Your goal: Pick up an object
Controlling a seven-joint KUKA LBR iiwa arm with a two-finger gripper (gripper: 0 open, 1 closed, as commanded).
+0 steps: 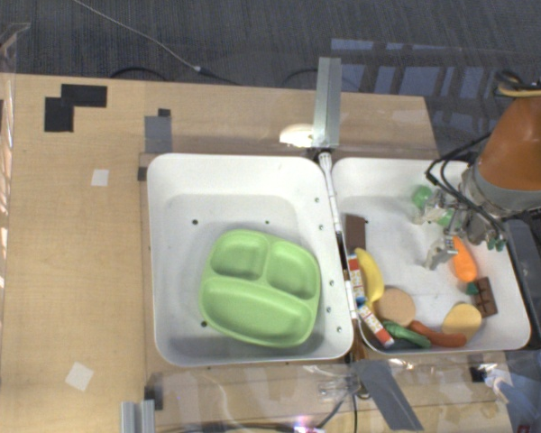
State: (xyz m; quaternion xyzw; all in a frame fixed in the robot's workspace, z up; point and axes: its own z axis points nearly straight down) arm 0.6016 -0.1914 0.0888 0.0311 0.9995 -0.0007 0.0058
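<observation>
Here, a grey robot arm with an orange band reaches into the right bin (pixel 520 330) from its far right side. Its gripper (pixel 440 253) hangs low over the bin floor, just beside an orange carrot-like toy (pixel 465 262), probably lining up a grasp. Whether the gripper is spread or pressed together cannot be told, and nothing is visibly pinched.

Most toys crowd the right bin's near edge: a yellow banana (pixel 371 273) along its left wall, a round tan piece (pixel 398 307), a green pepper (pixel 399 335), a red sausage (pixel 437 336), a yellow wedge (pixel 463 317) and a brown block (pixel 484 297). The brown block lies just beside the carrot and may hinder a clean grip. Left of the right bin, the second bin (pixel 167 188) holds a green divided plate (pixel 261 287).
</observation>
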